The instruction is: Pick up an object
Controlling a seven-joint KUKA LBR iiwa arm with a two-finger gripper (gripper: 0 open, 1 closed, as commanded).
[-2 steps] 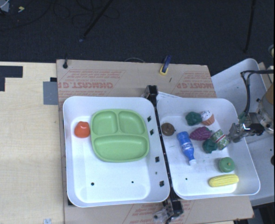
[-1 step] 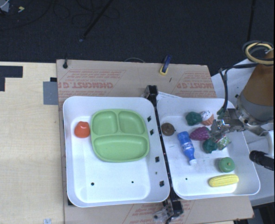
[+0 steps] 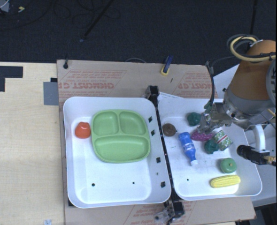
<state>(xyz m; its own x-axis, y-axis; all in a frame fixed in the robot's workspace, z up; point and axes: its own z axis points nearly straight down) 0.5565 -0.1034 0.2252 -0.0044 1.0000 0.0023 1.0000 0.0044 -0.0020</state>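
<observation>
Nearest you, at the front of the right bin (image 3: 251, 191), lies a yellow corn cob (image 3: 225, 181), with a green apple-like toy (image 3: 228, 165) just behind it. Further back you have a blue bottle (image 3: 188, 147) lying on its side near the middle of that bin, a brown round piece (image 3: 169, 130) by the left wall, and a dark green lump (image 3: 193, 119) toward the far side. Beside these, the gripper (image 3: 209, 128) sits low over a small cluster: a purple item (image 3: 202, 136), a teal piece (image 3: 210, 147) and a striped wrapper-like thing (image 3: 221, 139). You cannot tell from this slanted view whether its fingers are parted or closed, and nothing is visibly lifted between them.

Over in the left bin (image 3: 77, 186) you see a green divided plate (image 3: 120, 136) with a small orange cup (image 3: 82, 130) just to its left.

Judging by this, the pick is not yet done: every object rests on a bin floor. What remains is closing on one item, probably the purple one, and raising it clear.
</observation>
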